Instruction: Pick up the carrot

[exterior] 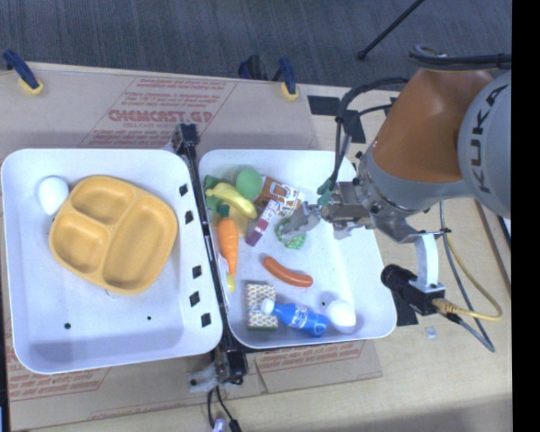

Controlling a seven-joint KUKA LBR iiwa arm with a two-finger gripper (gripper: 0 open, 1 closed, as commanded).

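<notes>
A: Carrot location was required first. Where was the tapered orange toy carrot [228, 245]?

B: It lay in the right-hand shallow white plastic bin [371, 309], against that bin's left wall, leafy end up, just below the yellow plastic banana [230, 199]. Going by size: the grey KUKA arm with the orange band [423, 138] reached in from the right; the left-hand shallow white plastic bin [27, 331] held a yellow three-compartment plate [113, 233] and a white egg-shaped toy [52, 193].

A: And the end effector?

B: The dark two-finger gripper [317, 212] hovered over the bin's upper middle, above a small greenish cluttered item [293, 233]. Whether it was released or clenched could not be told; nothing was seen between its tips. The carrot was well apart from it.

A: Failure modes from this position?

B: Probably three. The bin wall beside the carrot could block one finger. The banana, touching or nearly touching the carrot's top, could be pinched instead. The slim red-orange sausage-shaped toy [287, 272] near the carrot resembled it in colour, so a mis-targeted descent was plausible.
</notes>
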